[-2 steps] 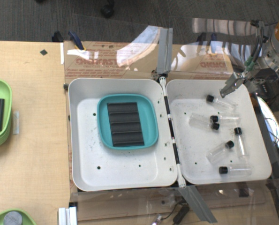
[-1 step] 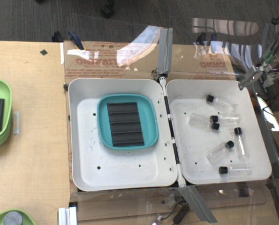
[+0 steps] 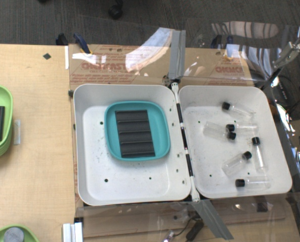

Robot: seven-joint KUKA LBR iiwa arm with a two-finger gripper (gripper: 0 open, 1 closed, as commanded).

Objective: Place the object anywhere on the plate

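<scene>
You have several clear vials (image 3: 239, 162) lying loose in the right bin (image 3: 210, 180), beside the teal plate (image 3: 162, 135) in the left bin; the hand's state cannot be told.

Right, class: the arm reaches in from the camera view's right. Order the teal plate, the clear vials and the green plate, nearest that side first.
1. Clear vials, in the right bin.
2. Teal plate, in the left bin.
3. Green plate, far left of view.
</scene>
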